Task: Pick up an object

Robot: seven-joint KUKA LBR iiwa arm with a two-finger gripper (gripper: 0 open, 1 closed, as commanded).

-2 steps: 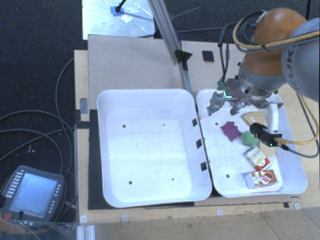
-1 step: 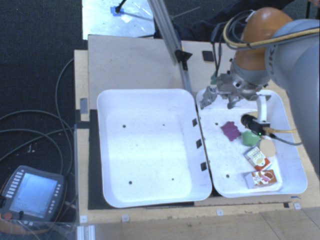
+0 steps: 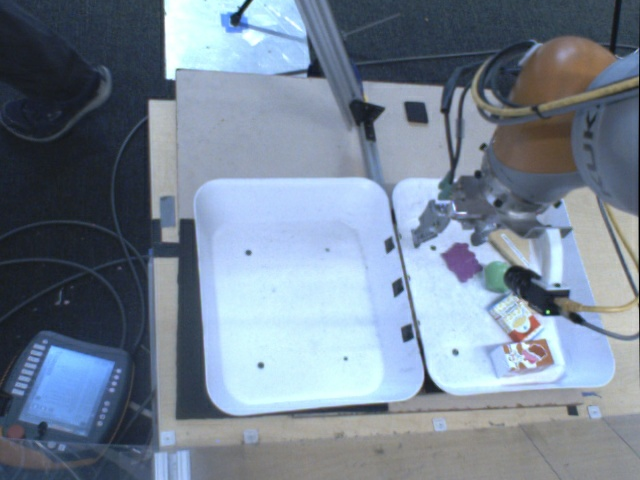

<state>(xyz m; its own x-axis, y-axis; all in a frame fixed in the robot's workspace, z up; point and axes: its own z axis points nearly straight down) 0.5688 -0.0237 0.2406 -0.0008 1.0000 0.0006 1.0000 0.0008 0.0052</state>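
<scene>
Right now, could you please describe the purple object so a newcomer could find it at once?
Look in the right-hand white bin, just below the gripper. The purple object lies flat there, beside a green ball; it is the only purple, ragged-edged piece, unlike the two printed packets nearer the front.

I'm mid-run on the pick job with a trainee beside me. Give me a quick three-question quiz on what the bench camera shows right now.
1. True or false: the purple object lies in the left bin.
2. Which item lies nearest the right bin's front edge: A) green object, B) purple object, C) red-and-white packet?
3. Over which bin does the gripper hover?

Key: 1. False, it lies in the right bin. 2. C. 3. The right bin, near its back left corner.
</scene>
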